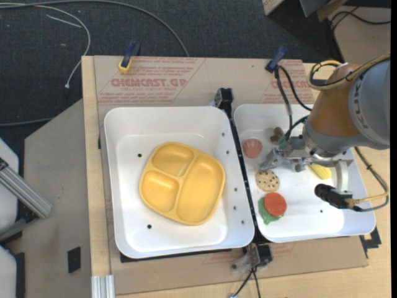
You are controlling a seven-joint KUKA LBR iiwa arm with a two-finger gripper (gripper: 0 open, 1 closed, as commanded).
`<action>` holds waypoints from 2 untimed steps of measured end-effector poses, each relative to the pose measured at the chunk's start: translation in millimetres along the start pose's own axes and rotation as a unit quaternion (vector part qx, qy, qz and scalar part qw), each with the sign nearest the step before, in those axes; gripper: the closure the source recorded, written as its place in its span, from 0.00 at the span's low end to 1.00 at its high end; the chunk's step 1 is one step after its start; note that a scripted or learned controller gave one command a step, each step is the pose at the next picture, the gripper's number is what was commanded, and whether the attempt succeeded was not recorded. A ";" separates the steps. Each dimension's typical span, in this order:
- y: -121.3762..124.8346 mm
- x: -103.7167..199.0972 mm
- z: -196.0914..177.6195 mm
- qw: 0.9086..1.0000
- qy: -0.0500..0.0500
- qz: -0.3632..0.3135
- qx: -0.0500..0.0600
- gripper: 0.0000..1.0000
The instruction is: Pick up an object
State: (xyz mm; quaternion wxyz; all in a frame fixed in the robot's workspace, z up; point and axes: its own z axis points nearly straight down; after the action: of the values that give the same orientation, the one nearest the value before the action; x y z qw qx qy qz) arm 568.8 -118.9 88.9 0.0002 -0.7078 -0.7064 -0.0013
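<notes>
- The grey arm (347, 113) with an orange band reaches in from the right over the right white bin (298, 225).
- Its gripper (291, 157) hangs low in the middle of that bin; whether it is open or closed cannot be told.
- Just left of it lie a pink round piece (252, 146) and a tan speckled cookie (267, 179).
- A red-and-green toy vegetable (272, 206) sits nearer the front.
- A yellow item (321, 171) shows beside the wrist, and a small brown item (275, 133) lies towards the back.
- The left white bin (124, 185) holds a yellow plastic plate with 3 compartments (182, 182).
</notes>
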 end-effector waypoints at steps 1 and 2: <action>-0.5 0.3 -11.0 1.000 0.000 -0.001 0.000 1.00; 11.5 2.3 -66.4 1.000 -0.002 -0.002 -0.003 1.00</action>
State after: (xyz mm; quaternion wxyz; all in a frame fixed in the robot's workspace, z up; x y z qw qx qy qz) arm 580.2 -116.7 155.4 -0.0028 -0.7065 -0.7077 -0.0021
